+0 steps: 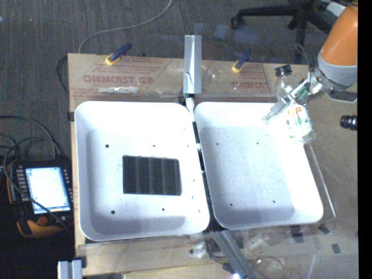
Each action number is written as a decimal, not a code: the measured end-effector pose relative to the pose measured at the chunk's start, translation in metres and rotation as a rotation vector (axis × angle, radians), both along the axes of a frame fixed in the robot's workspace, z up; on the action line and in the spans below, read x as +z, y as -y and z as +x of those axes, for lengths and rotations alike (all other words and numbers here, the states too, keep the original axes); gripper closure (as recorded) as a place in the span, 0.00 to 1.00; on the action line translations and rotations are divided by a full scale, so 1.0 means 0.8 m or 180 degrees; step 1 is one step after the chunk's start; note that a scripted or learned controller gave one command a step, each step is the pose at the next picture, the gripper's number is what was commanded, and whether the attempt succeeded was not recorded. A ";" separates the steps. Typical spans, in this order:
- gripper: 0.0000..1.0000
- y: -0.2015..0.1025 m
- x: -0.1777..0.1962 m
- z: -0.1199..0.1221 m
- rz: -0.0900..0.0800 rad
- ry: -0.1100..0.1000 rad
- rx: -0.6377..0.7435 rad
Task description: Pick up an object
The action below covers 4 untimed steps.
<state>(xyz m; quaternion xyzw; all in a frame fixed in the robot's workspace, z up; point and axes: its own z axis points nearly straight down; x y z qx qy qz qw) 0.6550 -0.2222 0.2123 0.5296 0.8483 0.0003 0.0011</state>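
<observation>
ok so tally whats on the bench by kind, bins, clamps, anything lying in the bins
white bins: 2, left and right
dark ribbed panel: 1, lying flat in the left bin
blue and yellow clamps: 2, on the board's far edge
total: 5

Bench: a flat brown board (139,77) with faded red lettering, standing on grey carpet.
Left bin: a shallow white plastic tray (87,173) resting on the board, touching its neighbour.
Right bin: a matching shallow white tray (256,173) just beside it.
Clamps: two blue-and-yellow clips, one (118,53) at the far left edge, one (241,60) further right.
Divider: an upright grey metal strip (192,63) between the bins' far corners.
</observation>
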 end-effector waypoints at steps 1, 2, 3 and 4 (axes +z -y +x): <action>1.00 -0.002 0.011 0.001 0.0006 0.0003 0.0006; 1.00 -0.034 0.001 0.018 0.0006 -0.0005 -0.0055; 1.00 -0.096 -0.133 0.012 -0.0010 0.0030 -0.0512; 1.00 -0.125 -0.048 0.017 0.0003 -0.0006 -0.0635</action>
